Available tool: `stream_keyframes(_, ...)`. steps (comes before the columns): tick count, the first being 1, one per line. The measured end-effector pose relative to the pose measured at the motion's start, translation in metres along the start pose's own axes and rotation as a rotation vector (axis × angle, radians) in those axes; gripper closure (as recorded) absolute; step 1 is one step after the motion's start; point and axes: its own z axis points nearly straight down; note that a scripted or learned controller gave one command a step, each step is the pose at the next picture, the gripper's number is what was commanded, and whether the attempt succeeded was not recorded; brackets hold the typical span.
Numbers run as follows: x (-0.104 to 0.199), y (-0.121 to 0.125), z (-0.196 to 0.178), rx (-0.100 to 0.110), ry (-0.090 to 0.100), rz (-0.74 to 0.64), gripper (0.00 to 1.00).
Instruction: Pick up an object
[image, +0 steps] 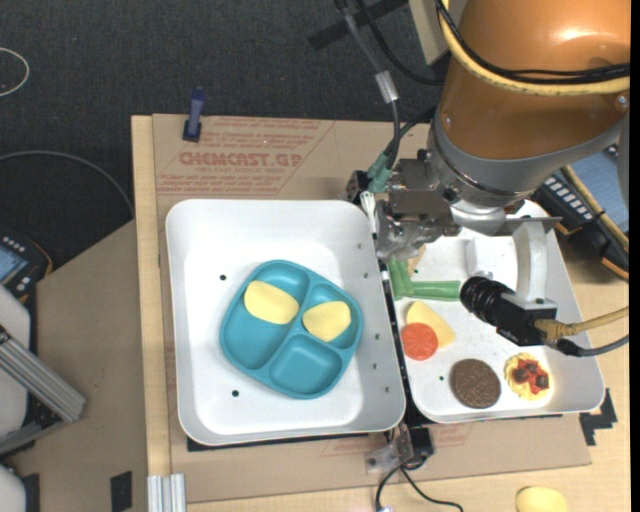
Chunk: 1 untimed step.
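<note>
Gripper (402, 243): I see it low over the near-left corner of the right bin (585, 385), close to the wall shared by the two bins.
Gripper state: I cannot tell how far open it is. I can make out nothing held in it.
Arm (520, 90): it enters from the upper right. Its orange band sits above the grey wrist and hides the far part of the right bin.
Green stick (430, 291): it lies in the right bin just below the gripper, long axis across the bin. Its left end is nearest the tool. I cannot tell whether they touch.
Yellow wedge (428, 318): it lies just beside the green stick, on the camera side.
Red disc (419, 343): it lies flat, overlapping the lower edge of the yellow wedge.
Brown disc (474, 382): it lies flat near the front wall of the right bin, apart from the red disc.
Small round piece with red spots (527, 374): it lies just right of the brown disc, near the front right corner.
Left bin (200, 300): it holds a blue sectioned plate (290, 365) near its middle.
Yellow pieces: one (271, 301) lies in the plate's upper-left compartment and one (327, 319) in the upper-right compartment.
Cardboard sheet (240, 150): it lies under both bins and carries red printing.
Blue clip (194, 115): it sits on the sheet's far edge, well apart from the bins.
</note>
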Motion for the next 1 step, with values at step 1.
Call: stream_keyframes(1,-0.0021,0.0012,-0.0163,-0.013,0.002,0.002,1.00)
